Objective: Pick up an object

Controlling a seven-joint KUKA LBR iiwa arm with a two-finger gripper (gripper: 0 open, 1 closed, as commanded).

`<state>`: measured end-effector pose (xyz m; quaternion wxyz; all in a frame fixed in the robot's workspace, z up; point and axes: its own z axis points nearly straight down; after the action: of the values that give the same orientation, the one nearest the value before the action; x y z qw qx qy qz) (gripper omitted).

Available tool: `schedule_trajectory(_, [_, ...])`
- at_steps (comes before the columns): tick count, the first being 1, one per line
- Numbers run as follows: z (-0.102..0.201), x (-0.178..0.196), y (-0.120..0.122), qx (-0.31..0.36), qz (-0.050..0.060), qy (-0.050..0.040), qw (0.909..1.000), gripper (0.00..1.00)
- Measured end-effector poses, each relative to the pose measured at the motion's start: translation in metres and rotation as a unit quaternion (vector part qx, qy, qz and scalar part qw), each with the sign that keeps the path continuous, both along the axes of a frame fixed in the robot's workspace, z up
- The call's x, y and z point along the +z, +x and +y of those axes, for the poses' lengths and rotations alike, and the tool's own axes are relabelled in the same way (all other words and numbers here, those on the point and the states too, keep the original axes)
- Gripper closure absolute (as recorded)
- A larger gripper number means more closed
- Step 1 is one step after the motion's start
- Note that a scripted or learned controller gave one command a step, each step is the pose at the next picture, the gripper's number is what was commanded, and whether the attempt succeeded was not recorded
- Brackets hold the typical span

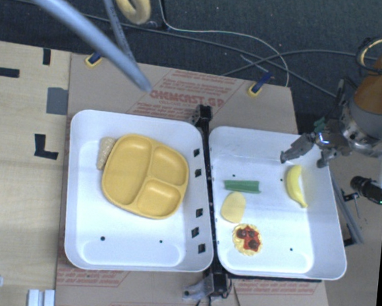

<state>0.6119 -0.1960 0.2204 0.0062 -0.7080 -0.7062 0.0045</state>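
The right bin (315, 264) holds a yellow banana (297, 185), a green strip (242, 185), a pale yellow slice (233, 206) and a small round piece with red topping (248, 238). My gripper (308, 157) hangs over the bin's far right corner, just above the banana's upper end. Its two dark fingers are spread open with nothing between them. The green strip and the slice lie to its left, nearer the bin's middle.
The left bin (75, 225) carries a yellow divided plate (145, 176) with a tan piece (104, 153) tucked at its left side. A black divider (202, 204) separates the bins. Cables run across the dark floor behind.
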Motion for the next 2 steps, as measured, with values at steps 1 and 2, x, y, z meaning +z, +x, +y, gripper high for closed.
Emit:
schedule_trajectory(1, [0.001, 0.009, 0.003, 0.002, -0.007, -0.0014, 1.0, 0.0])
schedule_trajectory(2, [0.0, -0.055, 0.0, 0.002, -0.005, -0.0015, 1.0, 0.0])
